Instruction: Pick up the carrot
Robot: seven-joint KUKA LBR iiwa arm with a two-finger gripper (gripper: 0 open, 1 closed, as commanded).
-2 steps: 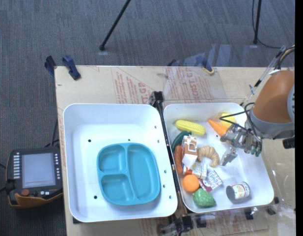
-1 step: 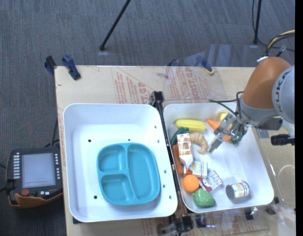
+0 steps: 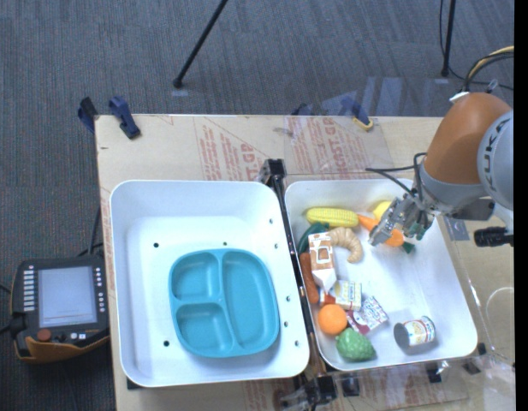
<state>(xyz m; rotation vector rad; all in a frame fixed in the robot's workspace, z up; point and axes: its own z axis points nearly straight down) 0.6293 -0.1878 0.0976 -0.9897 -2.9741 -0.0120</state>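
carrot [image 3: 369, 223]: orange, mostly hidden | gripper [image 3: 399, 229]: possibly touching it

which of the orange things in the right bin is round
The orange fruit near the bin's front, beside the green strawberry-shaped toy; the other orange pieces are long or partly hidden.

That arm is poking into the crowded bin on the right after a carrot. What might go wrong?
The gripper sits over orange pieces at the right bin's far side, crowded by a corn cob and croissant; it might nudge or grab those instead. Another orange, carrot-like piece lies against the left wall, so it may be over the wrong thing.
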